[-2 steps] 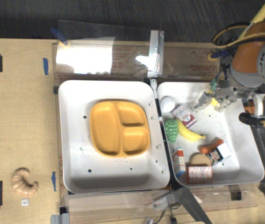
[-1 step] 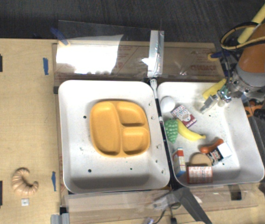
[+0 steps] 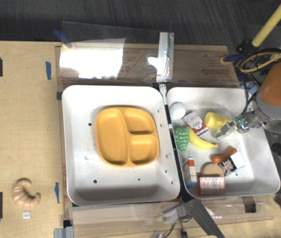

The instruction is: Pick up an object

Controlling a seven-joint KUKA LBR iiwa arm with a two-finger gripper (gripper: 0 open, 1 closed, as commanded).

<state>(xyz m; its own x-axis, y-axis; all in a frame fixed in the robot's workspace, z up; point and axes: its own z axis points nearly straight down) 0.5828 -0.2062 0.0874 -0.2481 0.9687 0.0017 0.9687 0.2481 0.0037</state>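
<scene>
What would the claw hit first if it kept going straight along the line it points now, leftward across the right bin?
Probably the yellow cup: the claw points left from the arm, its tip right beside the cup's edge. The banana lies just below that line. Height above the items is unclear from this slanted view.

An orange divided plate (image 3: 127,135), a yellow banana (image 3: 202,142), a green bumpy toy (image 3: 182,138).

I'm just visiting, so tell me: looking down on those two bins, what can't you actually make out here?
- Gripper, camera view: too small and blurred to tell how its fingers stand, or whether it touches the yellow cup.
- Arm: cut off by the right edge.
- Labels on the can and small packet: too small to read.
- Banana: its upper end lies under the packet.
</scene>
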